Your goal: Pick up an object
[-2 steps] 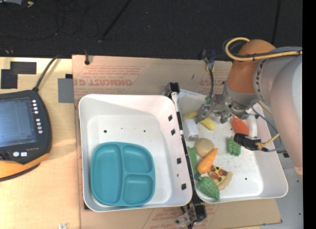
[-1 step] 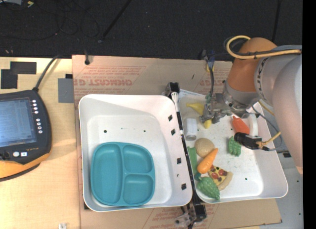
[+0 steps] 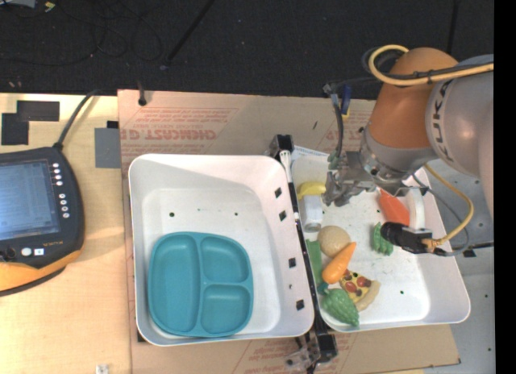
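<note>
My gripper (image 3: 343, 191) hangs over the upper left part of the right bin (image 3: 419, 304), below the orange band of the arm. Just left of it lies a yellow piece (image 3: 311, 189). Below it are a small clear cup (image 3: 311, 218), a beige round piece (image 3: 334, 239), an orange carrot (image 3: 339, 262), a pizza slice (image 3: 359, 287) and a green leafy piece (image 3: 339, 306). To the right lie an orange-red piece (image 3: 394, 205) and a green broccoli-like piece (image 3: 380, 239). Nothing shows between the fingers.
The left bin (image 3: 161, 183) holds a teal divided tray (image 3: 200, 284). A tablet-like pendant (image 3: 34, 203) lies at the far left of the bench. A black cable end (image 3: 407, 237) dangles over the right bin. Cardboard lies under both bins.
</note>
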